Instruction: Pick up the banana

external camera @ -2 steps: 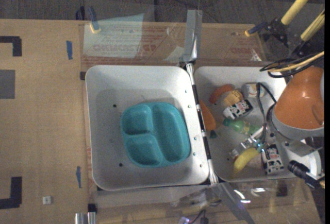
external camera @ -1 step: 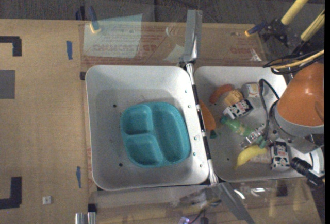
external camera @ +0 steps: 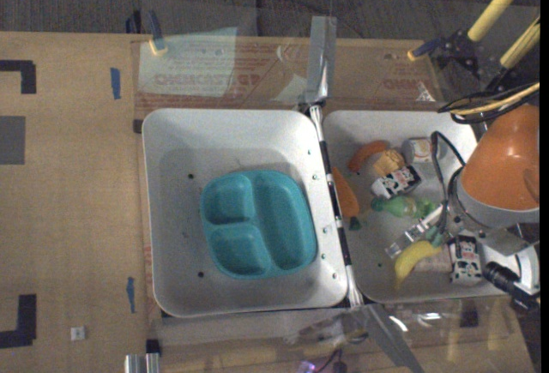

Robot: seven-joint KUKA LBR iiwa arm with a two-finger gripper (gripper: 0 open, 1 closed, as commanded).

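The bench (external camera: 69, 191) is the biggest thing here, a tan board surface with black corner marks and short strips of blue tape stuck to it. Beyond its far edge runs dark floor with a loop of black cable. A clear sheet with mirrored red lettering lies flat just behind the bins.

Taking the left bin (external camera: 167, 217) as the landmark: it is white, shallow and square, and inside it, slightly toward its right wall, sits a teal tray (external camera: 257, 224) with three compartments (all of them bare plastic). Touching its right wall is the right bin (external camera: 364, 127), of the same make.

The arm (external camera: 506, 165) comes in over the far right side of that right bin, orange band uppermost, yellow poles behind it. Its gripper (external camera: 437, 230) hangs low inside the right bin; whether it is parted or closed cannot be told from this angle.

The banana (external camera: 415, 258) lies on the right bin's floor, toward the near wall, well right of the left bin and just beside the gripper. A small cow-patterned carton (external camera: 395, 183) lies behind it, with a green item (external camera: 399, 207) between them, and an orange piece (external camera: 345, 191) rests against the shared wall.
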